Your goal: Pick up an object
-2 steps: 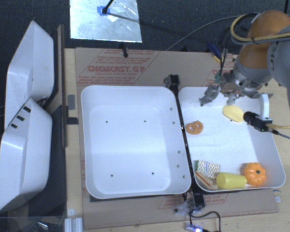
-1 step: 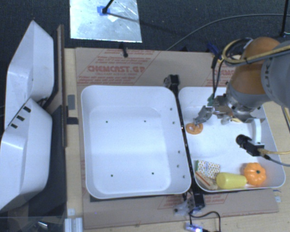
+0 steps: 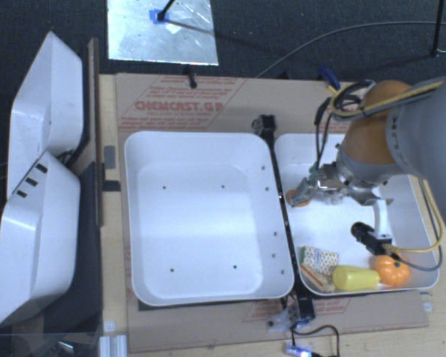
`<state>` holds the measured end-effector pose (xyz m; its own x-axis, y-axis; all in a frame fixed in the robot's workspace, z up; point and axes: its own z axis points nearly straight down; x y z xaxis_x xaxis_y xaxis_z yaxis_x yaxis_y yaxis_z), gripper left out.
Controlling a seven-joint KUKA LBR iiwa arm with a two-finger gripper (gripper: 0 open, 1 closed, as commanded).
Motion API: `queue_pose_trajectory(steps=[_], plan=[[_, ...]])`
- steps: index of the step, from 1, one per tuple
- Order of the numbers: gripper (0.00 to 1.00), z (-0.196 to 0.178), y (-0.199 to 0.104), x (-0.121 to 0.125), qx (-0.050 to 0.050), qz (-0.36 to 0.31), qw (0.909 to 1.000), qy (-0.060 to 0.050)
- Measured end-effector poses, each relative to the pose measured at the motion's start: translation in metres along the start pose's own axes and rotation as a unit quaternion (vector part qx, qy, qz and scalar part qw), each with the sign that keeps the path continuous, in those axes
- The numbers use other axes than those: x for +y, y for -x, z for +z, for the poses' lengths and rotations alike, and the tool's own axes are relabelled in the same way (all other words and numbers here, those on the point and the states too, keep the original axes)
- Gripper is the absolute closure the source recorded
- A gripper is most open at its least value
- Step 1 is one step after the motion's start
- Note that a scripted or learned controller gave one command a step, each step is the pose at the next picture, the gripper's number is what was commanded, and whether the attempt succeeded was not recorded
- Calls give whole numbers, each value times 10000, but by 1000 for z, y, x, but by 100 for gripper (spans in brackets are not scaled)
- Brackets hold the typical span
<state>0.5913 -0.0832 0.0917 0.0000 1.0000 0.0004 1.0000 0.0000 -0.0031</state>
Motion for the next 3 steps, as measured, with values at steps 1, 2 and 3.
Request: queue_pose_trajectory(steps=[1, 2, 3], plan=[[0, -97, -1, -32, -4, 2, 10000, 53], [0, -121, -11, -64, -2, -1, 10000, 29], [0, -92, -23, -83, 0, -1, 10000, 6]])
